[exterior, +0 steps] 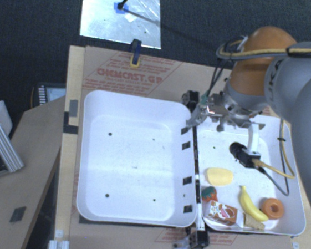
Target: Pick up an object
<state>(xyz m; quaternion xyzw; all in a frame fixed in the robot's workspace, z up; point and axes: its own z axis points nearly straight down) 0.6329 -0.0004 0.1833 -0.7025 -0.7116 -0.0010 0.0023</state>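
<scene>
**A:** Which thing would you go for, and where does it lie?

**B:** The banana (251, 204) looks the fairest pick. It lies flat in the right bin (215, 151), toward the near right corner. An orange ring (272, 208) is just beside it on the right-edge side. A yellow oval piece (219, 176) sits a little farther in, toward the divider, and a red and white carton (223, 212) rests against the near edge.

**A:** How does it point?

**B:** Its long axis runs at a slant. The thinner end points to the bin's far edge and the divider, and the other end points to the near right corner. It curves slightly.

**A:** What step is in hand?

**B:** The approach, I judge. The end effector (206, 111) hangs over the far edge of the right bin, close to the divider with the left bin (134, 163). It is well apart from the banana and holds nothing that I can see. I cannot tell whether it is apart or together.

**A:** And the next move?

**B:** It should travel toward the near right corner, turn to close across the banana's short width, then descend. The ring so close by leaves little room on that side.
</scene>
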